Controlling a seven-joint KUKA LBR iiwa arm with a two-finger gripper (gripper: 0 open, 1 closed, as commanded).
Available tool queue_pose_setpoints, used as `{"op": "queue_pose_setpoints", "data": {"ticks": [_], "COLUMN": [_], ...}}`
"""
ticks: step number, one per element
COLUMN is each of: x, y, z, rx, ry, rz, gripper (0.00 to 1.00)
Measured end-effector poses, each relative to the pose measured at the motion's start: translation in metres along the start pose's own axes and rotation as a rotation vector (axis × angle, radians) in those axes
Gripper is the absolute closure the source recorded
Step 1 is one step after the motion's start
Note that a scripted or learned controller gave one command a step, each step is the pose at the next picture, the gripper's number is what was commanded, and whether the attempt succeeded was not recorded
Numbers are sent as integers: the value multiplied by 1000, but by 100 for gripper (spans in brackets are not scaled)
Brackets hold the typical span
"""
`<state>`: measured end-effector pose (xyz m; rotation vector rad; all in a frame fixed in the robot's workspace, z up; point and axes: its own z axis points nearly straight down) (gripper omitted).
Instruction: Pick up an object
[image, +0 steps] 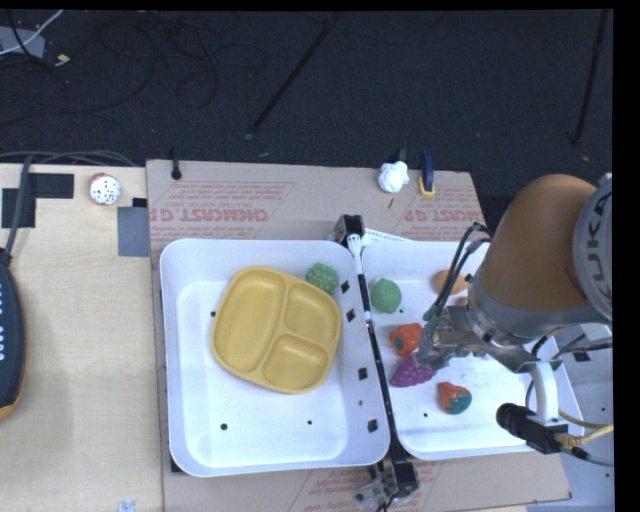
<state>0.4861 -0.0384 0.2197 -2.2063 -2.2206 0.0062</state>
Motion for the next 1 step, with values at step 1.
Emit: {"op": "queue_pose_setpoints", "data": {"ticks": [1], "x": [67], "y": [-11], "z": [-175], "rx": [-26], "ry": [-1], "rz": [-2], "gripper": [100]}}
